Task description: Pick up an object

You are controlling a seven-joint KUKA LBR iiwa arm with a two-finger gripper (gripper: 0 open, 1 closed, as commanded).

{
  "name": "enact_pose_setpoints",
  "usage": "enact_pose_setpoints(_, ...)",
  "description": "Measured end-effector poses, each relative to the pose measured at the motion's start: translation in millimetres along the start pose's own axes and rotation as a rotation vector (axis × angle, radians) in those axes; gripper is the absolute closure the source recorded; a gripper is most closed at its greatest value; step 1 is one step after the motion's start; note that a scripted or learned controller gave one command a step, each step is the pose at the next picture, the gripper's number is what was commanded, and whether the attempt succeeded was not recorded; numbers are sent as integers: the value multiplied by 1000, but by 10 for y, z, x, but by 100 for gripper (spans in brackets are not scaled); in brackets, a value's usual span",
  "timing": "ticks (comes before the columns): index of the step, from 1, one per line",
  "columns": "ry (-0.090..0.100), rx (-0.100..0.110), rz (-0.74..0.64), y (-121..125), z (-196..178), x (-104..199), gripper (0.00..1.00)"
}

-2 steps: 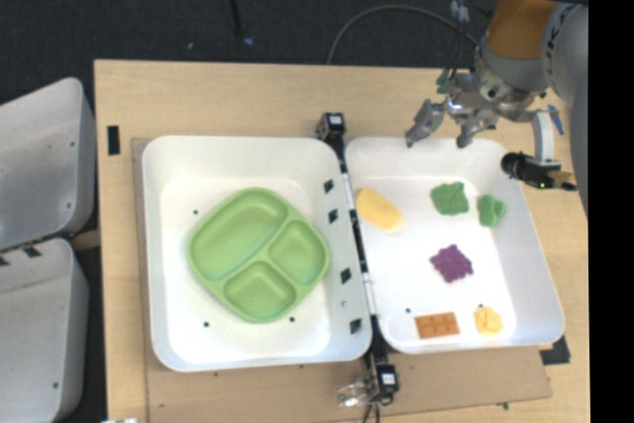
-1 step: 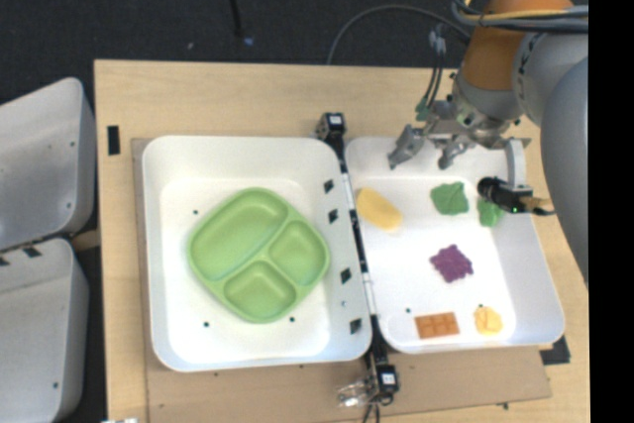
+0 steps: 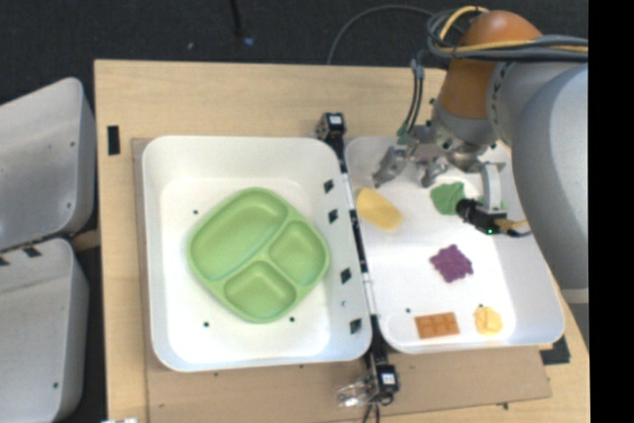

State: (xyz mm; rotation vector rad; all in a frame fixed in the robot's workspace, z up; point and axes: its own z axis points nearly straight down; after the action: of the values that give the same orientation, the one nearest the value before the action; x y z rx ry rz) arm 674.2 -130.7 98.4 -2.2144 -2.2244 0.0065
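My fingers (image 3: 408,169) hang low over the far end of the right bin (image 3: 515,322), spread apart, with nothing between them. Their tips are dark and small against the white floor, so I cannot make out whether they touch it. My wrist and its orange band (image 3: 492,33) cover the bin's far right corner, and the bulk of my grey arm (image 3: 555,163) cuts off its right rim.

The yellow oval piece (image 3: 378,209) lies just beside my fingers, a little nearer the camera, close to the wall between the bins. The green piece (image 3: 448,196) sits just to the right of my fingers, partly overlapped by a dark part of my wrist fittings, so its shape is hard to read. The purple piece (image 3: 452,263) lies further toward the camera, near the bin's middle. The orange block (image 3: 437,324) and the small yellow piece (image 3: 486,319) rest near the front rim, well apart from my fingers.

In the left bin (image 3: 158,332) a green divided plate (image 3: 260,254) lies flat. Both bins stand on the wooden desk (image 3: 208,94).
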Motion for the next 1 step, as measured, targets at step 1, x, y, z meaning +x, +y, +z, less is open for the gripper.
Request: enact_pose_setpoints(1, -1, -5, 1, 6, -33, -9, 0)
